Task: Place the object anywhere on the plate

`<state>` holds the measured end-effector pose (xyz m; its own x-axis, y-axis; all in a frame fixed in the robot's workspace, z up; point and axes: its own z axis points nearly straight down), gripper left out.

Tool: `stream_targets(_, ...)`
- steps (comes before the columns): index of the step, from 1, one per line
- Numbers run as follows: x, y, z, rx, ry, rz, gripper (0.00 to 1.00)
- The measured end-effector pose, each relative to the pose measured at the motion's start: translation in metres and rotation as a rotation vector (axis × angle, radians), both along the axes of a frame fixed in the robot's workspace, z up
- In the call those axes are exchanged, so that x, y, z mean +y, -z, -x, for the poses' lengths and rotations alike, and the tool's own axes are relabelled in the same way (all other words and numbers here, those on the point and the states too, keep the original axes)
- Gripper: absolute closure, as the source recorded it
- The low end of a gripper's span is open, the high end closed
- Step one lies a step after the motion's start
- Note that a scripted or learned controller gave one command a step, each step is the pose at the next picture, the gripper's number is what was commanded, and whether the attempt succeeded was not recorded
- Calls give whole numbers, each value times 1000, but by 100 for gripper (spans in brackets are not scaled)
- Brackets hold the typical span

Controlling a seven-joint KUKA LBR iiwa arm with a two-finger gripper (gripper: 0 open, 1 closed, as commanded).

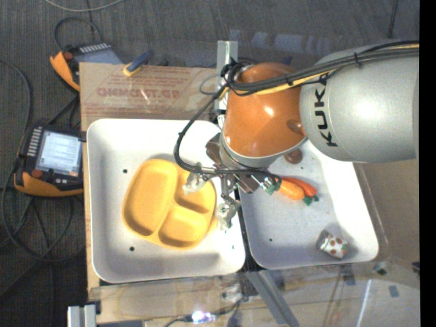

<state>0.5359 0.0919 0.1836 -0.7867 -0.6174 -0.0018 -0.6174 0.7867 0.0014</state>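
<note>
A yellow divided plate (167,204) lies in the left white bin (109,251). My gripper (225,211) hangs under the orange wrist band at the plate's right edge, over the strip between the two bins. An orange toy carrot with green ends (294,188) lies in the right bin (286,251), just right of the gripper and apart from it. I see nothing held in the gripper.
A small white, red and green object (334,245) sits near the right bin's front right corner. A brown item (293,157) peeks out under the arm. The big grey arm (361,107) covers the right bin's back. A pendant (54,157) lies left of the bench.
</note>
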Motion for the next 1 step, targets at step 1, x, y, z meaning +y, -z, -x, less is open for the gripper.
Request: stream_targets(1, 0, -9, -1, -3, 2, 1, 100)
